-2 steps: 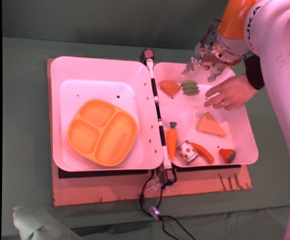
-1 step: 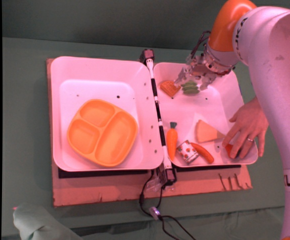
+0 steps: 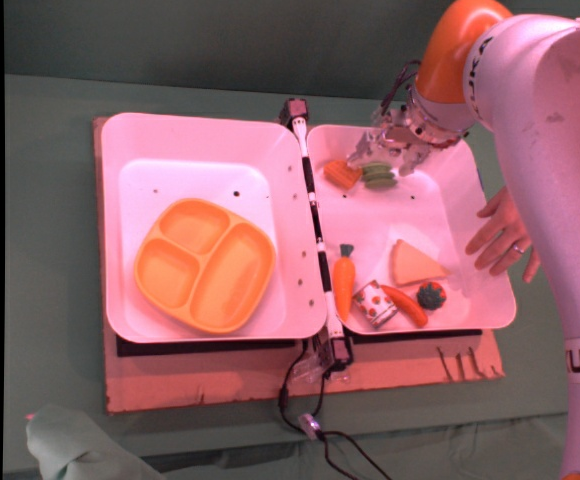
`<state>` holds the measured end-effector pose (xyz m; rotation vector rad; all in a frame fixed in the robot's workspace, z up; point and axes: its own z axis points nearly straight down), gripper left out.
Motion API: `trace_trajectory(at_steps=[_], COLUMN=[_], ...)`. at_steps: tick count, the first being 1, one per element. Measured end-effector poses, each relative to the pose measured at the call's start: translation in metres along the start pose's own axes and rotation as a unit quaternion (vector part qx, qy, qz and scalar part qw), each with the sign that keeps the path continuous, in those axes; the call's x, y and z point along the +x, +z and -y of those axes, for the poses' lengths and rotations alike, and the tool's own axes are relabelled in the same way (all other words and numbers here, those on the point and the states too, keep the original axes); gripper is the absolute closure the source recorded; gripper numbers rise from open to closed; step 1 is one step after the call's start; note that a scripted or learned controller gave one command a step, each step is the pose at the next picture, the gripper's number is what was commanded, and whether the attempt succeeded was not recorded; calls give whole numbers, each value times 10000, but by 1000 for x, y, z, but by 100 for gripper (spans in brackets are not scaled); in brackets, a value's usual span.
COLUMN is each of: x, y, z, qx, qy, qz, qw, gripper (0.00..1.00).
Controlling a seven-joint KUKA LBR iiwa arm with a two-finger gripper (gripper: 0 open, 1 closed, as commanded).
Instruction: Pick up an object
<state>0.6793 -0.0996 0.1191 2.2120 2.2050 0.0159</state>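
My gripper (image 3: 382,158) hangs low over the far end of the right bin (image 3: 470,173), the arm reaching in from the right. Directly under it lies a small green toy (image 3: 378,177), close to or touching it. An orange toy piece (image 3: 341,173) sits just left of the green one. Nearer the front of the same bin are a toy carrot (image 3: 343,279), a tan wedge (image 3: 415,264), a small red-and-white can (image 3: 373,304), a red chili (image 3: 406,306) and a dark green and red toy (image 3: 431,295).
An orange divided plate (image 3: 205,264) lies in the left bin (image 3: 170,148). A striped divider bar (image 3: 314,213) runs between the bins. A person's hand (image 3: 503,234) rests on the right bin's right rim. Cables (image 3: 315,423) trail off the bench front.
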Motion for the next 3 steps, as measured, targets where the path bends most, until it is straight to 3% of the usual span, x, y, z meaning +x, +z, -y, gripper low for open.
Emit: trace_trajectory(at_steps=[1, 2, 3], x=[0, 1, 4], y=[-15, -82, -130], z=[-3, -11, -14], qx=[-55, 34, 37], qy=[9, -6, -7], qz=[3, -14, -17], qw=[10000, 10000, 10000], gripper=[100, 100, 100])
